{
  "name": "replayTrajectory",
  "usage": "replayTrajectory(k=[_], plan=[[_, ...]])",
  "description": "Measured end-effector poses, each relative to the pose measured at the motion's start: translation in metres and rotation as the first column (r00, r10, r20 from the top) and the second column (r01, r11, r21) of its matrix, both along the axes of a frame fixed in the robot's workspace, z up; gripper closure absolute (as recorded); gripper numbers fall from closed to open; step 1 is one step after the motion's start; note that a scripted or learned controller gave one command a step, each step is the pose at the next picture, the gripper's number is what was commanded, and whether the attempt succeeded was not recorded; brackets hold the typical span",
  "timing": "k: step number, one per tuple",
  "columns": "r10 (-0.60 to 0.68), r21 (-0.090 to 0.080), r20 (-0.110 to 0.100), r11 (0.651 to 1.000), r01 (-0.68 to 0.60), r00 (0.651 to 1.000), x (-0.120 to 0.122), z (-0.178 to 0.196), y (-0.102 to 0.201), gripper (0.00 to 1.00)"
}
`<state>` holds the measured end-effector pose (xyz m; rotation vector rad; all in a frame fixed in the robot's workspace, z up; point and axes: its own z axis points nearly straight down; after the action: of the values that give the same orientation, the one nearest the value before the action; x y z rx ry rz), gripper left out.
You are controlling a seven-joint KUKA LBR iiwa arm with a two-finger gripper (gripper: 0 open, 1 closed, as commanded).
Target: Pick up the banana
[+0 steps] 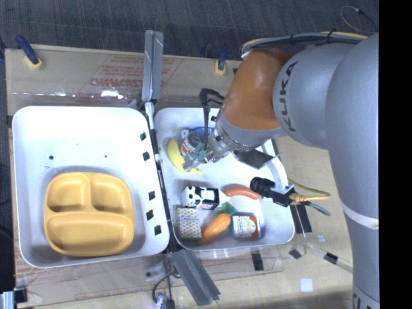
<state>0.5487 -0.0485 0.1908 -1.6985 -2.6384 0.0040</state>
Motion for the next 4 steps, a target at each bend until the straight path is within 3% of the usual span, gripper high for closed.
replayTrajectory(k=[1, 2, 3, 4], plan=[[0.0, 0.0, 0.0, 1.0, 0.0, 1.0, 0.0, 0.0, 0.0, 0.0], [0.053, 0.0, 0.002, 0.999, -0.053, 0.999, 0.005, -0.1, -0.052, 0.0], [0.058, -0.001, 0.002, 0.998, -0.058, 0.998, 0.005, -0.09, -0.052, 1.0], [0.317, -0.002, 0.006, 0.949, -0.317, 0.949, 0.007, 0.002, -0.038, 1.0]])
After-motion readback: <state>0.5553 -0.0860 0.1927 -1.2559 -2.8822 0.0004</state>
